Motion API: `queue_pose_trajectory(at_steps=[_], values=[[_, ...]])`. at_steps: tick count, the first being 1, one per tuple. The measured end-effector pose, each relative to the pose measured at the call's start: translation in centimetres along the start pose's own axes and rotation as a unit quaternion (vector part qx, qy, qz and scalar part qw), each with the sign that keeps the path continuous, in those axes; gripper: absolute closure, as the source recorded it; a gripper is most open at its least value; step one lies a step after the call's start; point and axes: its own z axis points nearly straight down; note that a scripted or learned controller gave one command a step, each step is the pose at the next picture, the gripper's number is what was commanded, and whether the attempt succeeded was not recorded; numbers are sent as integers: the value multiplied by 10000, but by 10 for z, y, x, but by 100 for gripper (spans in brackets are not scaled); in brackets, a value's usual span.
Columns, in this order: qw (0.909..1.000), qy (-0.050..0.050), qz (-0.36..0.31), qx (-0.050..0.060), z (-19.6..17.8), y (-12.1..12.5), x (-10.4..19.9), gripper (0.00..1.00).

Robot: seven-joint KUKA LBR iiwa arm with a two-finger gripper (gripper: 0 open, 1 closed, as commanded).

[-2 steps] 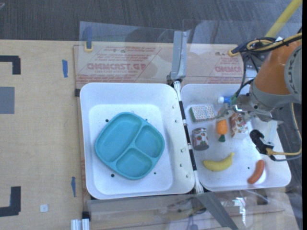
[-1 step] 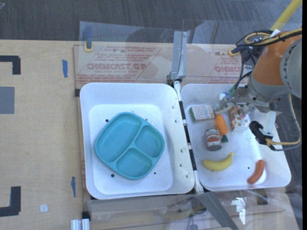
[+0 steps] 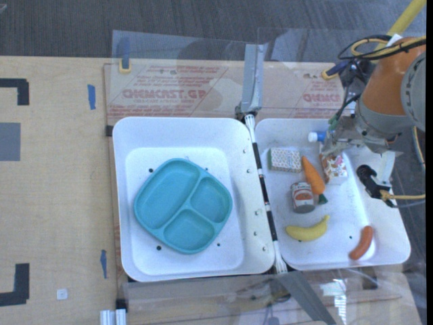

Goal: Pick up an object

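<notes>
Over the far right corner of the right bin (image 3: pixel 388 254), the gripper (image 3: pixel 338 145), low on the grey arm with its orange band, reaching in from the right. Cannot tell how far open, nor whether anything is held: too much hidden under the wrist and its cables. Just beneath and touching it in the view, a small white and red packet (image 3: pixel 335 167), lying on the bin floor by the look of it. Just left of the gripper, near the bin's far wall, a small white bottle with a blue end (image 3: pixel 316 137). Beside the packet on its left, an orange carrot (image 3: pixel 312 175), slanted, its green end nearest the camera. Left of the carrot's top, a small patterned box (image 3: pixel 285 159), close to the divider between the bins. Nearer the camera, a short can (image 3: pixel 304 197) just beside the carrot's lower end. Below that, a yellow banana (image 3: pixel 307 229), lying apart from the can. At the near right corner, a red sausage (image 3: pixel 361 242), well apart from the gripper. Over in the left bin (image 3: pixel 128 141), a teal divided plate (image 3: pixel 183 205), flat and roughly central. Under both bins, the pale wooden bench (image 3: pixel 54 181).
</notes>
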Motion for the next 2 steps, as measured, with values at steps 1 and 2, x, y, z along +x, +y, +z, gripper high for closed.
queue_pose_trajectory(at_steps=[1,2], values=[[9904,150,-1353,239,-64,3,104,100],[9904,150,-1354,240,-64,3,104,0]])
